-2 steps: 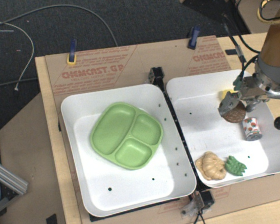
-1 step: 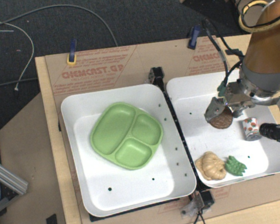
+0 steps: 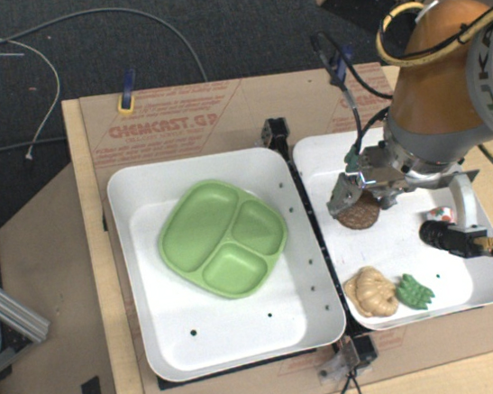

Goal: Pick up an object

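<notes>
a cardboard-topped desk (image 3: 181,119) on dark carpet carries two white bins. a green plate (image 3: 223,238) lies in the left bin (image 3: 157,341). in the right bin (image 3: 478,286), the tool (image 3: 356,196) touches a brown disc (image 3: 358,215), its grip unclear; a tan toy (image 3: 374,292) and green leaf (image 3: 415,292) lie nearer.

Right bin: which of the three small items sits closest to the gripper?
The brown round piece, right under the gripper in the right bin. The beige lumpy item and green leafy toy lie together at the near edge, well away.
</notes>
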Controlling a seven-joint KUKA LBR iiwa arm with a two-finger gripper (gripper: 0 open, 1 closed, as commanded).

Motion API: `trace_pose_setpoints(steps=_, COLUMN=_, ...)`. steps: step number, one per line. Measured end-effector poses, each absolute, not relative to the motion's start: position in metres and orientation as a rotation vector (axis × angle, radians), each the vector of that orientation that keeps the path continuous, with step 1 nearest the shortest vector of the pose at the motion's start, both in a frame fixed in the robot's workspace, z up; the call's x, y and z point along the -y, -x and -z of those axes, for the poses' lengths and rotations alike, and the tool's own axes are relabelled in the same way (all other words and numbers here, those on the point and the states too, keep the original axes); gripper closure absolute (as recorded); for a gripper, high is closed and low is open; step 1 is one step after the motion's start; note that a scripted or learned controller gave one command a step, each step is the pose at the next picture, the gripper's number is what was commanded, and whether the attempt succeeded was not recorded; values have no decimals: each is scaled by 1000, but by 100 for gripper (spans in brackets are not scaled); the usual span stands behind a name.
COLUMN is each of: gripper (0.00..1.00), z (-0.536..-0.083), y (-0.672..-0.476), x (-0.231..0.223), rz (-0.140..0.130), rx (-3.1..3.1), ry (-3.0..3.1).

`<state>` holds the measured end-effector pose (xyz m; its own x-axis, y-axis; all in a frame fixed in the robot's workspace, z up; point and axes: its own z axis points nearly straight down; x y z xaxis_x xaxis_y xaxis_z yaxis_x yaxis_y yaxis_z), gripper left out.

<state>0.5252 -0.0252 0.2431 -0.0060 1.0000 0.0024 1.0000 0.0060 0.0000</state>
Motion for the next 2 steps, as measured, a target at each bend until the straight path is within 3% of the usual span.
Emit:
trace_pose_setpoints(steps=1, gripper=100, z=-235, y=-526, x=-36, rz=-1, rx=2224, ry=2212)
trace_pose_setpoints(steps=2, gripper=100, z=-235, y=-508, x=-89, rz=-2, rx=2225, ry=2211)
